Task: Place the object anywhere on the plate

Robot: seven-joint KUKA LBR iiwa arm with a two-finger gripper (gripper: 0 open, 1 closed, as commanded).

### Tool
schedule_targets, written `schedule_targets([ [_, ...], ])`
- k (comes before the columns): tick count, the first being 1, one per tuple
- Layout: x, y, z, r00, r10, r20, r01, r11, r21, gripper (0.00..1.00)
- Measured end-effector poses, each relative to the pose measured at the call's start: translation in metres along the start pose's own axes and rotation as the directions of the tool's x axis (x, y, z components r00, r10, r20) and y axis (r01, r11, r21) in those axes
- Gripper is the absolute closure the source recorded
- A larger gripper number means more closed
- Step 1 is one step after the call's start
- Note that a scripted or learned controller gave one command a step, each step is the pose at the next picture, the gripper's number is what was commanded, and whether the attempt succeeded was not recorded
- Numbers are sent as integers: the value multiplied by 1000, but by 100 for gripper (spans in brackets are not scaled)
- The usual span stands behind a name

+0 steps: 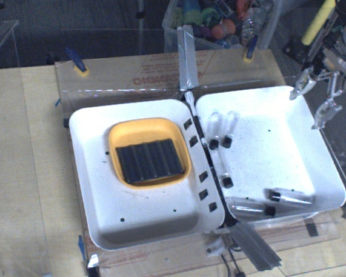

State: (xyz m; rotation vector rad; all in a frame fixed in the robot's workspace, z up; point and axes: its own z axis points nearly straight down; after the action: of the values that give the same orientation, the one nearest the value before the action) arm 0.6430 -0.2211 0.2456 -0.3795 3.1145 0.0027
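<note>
A yellow plate point(143, 127) with rounded corners sits in the left bin point(94, 173). On it lies a dark, ribbed rectangular object point(149, 160), flat and covering most of the plate's middle. My gripper point(313, 99) hangs over the right bin's point(283, 148) far right corner, well away from the plate. Its two metal fingers point(300, 86) are spread apart with nothing between them.
Several clear tubes with black caps lie in the right bin: two by the divider point(219, 130), one lower point(226, 182), two along the front wall point(270, 200). A clear box of colourful toys point(221, 5) stands behind the bins.
</note>
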Motion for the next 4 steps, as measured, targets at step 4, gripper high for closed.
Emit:
schedule_targets([
  [4, 11, 3, 5, 650, -760, 3, 760, 650, 1, 0],
])
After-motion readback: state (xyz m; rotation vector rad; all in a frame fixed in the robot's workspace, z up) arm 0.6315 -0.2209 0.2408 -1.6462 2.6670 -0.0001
